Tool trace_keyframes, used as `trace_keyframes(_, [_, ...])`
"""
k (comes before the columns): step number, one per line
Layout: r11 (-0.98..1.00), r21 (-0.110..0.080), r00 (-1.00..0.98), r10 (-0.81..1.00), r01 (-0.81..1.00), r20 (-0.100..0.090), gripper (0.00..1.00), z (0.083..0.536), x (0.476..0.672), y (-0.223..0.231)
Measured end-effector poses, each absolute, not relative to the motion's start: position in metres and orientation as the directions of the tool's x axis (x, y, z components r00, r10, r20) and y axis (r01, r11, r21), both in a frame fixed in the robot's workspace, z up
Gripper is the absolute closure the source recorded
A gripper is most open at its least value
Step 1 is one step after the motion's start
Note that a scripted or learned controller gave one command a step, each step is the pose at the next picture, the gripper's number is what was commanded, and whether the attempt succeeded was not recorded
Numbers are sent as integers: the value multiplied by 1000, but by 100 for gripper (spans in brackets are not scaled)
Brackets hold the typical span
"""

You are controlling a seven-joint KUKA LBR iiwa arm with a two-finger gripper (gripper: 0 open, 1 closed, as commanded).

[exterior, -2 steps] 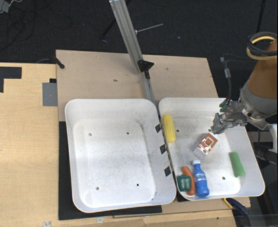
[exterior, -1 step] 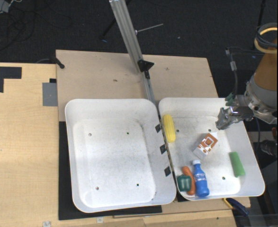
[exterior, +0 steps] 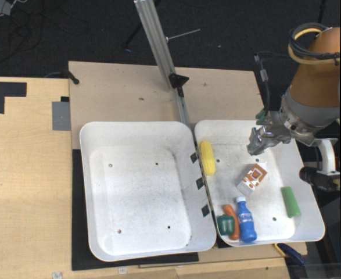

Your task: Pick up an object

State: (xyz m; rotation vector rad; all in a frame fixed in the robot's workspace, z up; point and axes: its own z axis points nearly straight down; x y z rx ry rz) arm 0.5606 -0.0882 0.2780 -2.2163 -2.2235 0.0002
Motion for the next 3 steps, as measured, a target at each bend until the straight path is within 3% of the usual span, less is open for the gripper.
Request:
trace_keyframes(2, [3, -6, -3, 1000, 1000, 1, 100, 255, 576, 12])
trace_keyframes(3, [4, -2, -4, 1000, 1000, 1, 100, 254, 598, 59])
